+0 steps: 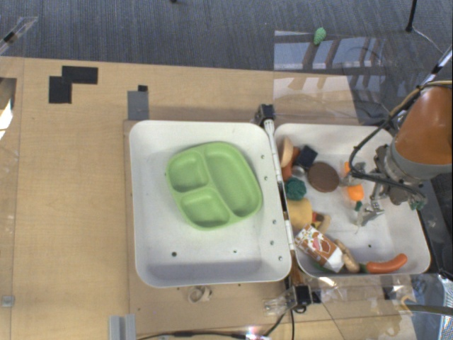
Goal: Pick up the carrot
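The left bin (pixel 152 261) holds a green divided plate (pixel 212 184), well away from the jaws. Along the left wall of the right bin (pixel 417 257) lie a tan piece of food (pixel 286 154), a dark green item (pixel 296 188), a brown disc (pixel 324 177) and a printed packet (pixel 320 246), all to the left of the jaws. The carrot (pixel 354 192) appears as a small orange piece just beside the gripper (pixel 369 207), on its left and slightly farther from the camera; its full shape is partly hidden by the fingers. A red sausage (pixel 386 263) lies nearer the camera than the jaws, against the bin's front wall.

The jaws stand slightly apart with nothing between them; they hold no object.

Judgement: the step in hand is alignment before the grasp. The jaws should be centred over the carrot, spread wider than its body, and lowered until the fingers straddle it. The brown disc lies close by, so the approach should be kept vertical.
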`<state>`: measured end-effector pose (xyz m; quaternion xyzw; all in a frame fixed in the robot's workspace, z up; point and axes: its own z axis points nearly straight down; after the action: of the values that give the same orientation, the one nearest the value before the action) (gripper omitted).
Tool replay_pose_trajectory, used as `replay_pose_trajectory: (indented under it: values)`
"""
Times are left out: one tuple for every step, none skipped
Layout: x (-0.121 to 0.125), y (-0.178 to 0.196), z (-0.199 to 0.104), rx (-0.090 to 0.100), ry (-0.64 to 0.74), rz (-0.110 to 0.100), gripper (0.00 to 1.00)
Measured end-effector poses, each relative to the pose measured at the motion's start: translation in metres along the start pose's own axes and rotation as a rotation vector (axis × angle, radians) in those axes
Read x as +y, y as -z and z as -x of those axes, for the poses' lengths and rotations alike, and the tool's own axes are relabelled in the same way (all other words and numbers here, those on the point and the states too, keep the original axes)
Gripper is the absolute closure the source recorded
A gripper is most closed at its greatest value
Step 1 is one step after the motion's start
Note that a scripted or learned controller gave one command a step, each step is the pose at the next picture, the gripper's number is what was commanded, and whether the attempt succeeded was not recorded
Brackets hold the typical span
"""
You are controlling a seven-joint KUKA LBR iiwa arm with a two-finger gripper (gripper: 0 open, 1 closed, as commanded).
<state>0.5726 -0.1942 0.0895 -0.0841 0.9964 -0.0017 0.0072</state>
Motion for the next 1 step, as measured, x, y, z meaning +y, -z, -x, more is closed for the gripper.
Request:
replay_pose_trajectory:
  values:
    - [0.0006,0.0142,0.0048,-0.011,0.007,-0.004,1.00]
